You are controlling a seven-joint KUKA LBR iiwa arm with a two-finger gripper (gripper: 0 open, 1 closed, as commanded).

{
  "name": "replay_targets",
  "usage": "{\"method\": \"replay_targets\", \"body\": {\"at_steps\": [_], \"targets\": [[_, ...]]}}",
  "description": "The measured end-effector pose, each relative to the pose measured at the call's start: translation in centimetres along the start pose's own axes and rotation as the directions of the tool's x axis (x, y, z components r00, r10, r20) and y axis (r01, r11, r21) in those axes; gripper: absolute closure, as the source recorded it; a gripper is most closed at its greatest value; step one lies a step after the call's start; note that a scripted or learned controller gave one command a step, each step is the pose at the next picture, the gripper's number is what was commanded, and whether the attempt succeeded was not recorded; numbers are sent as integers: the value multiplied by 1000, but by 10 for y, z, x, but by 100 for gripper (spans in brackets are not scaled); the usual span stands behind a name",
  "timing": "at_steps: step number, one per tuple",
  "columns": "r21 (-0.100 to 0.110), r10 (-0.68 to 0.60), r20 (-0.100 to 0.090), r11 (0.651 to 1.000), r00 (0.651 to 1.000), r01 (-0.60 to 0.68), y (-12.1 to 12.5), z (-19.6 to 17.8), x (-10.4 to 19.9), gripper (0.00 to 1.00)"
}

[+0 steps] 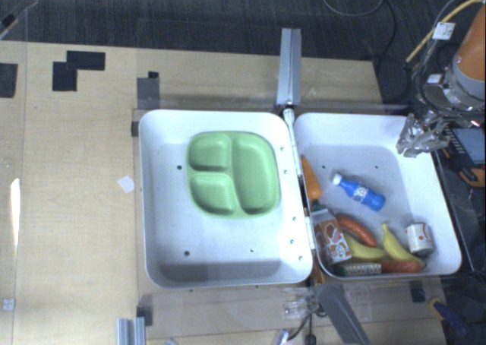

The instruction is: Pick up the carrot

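The carrot, orange with a green end, lies along the left wall of the right bin, pointing toward the back. My gripper hangs over the bin's back right corner, well to the right of the carrot and apart from everything in the bin. Nothing shows in its grasp.
A blue bottle lies mid-bin. Crowded along the front wall are a small carton, a red-orange piece, a banana and a metal can. The left bin holds a green divided plate.
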State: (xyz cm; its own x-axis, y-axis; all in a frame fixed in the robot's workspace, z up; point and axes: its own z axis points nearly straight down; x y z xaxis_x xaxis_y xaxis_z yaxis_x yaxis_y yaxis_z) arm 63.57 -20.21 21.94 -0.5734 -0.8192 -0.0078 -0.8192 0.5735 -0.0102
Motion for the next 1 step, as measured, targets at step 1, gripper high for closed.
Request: {"method": "replay_targets", "body": {"at_steps": [1], "targets": [[-5,-198,0,980,980,198,-21,116,-12,100]]}}
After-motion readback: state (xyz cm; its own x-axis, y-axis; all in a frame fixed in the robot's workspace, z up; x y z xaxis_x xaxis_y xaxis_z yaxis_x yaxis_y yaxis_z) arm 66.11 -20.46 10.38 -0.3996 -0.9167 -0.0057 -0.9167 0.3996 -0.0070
